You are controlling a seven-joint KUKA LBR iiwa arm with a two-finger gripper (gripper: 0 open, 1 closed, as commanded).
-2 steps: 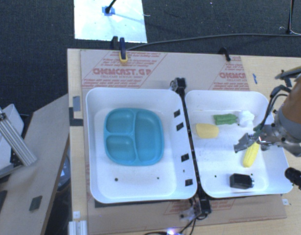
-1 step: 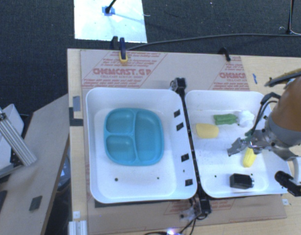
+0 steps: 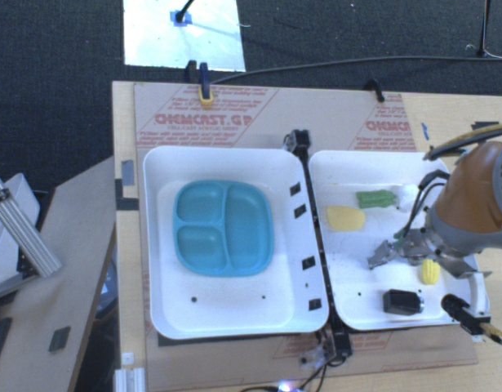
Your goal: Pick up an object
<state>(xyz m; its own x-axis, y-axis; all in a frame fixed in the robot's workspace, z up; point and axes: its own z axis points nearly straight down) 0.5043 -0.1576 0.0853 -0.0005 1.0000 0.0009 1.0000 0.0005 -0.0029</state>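
1. Gripper (image 3: 383,256): low over the floor of the right bin (image 3: 365,160), at the end of the arm (image 3: 475,202). Cannot tell whether spread or pressed together; nothing visibly pinched.
2. Candidate things, all in the right bin: small yellow piece (image 3: 430,272) just beside the wrist, black block (image 3: 402,302) near the front wall, pale yellow piece (image 3: 345,218) and green piece (image 3: 375,198) further back.
3. Risk, empty closure: tip between the pieces and apparently over bare floor. Expect a grip on nothing if closed here.
4. Risk, displacement: small yellow piece close under the wrist. Expect a nudge or roll from any sideways move.
5. Risk, wall contact: black block close to the front wall. Allow little room for a descent around it.
6. Risk, slip: bin floor white, smooth and hard-looking. Expect light pieces to skate rather than seat in the grip.
7. Left bin (image 3: 226,158): holds a blue divided plate (image 3: 224,227); well apart from the arm.
8. Surface: both bins side by side on a printed board (image 3: 259,117) over a wooden bench, held at the rear edge by a clamp (image 3: 204,84).
9. Room: dark carpet (image 3: 55,55) behind the bench, with a pale sheet (image 3: 181,23) lying on it.
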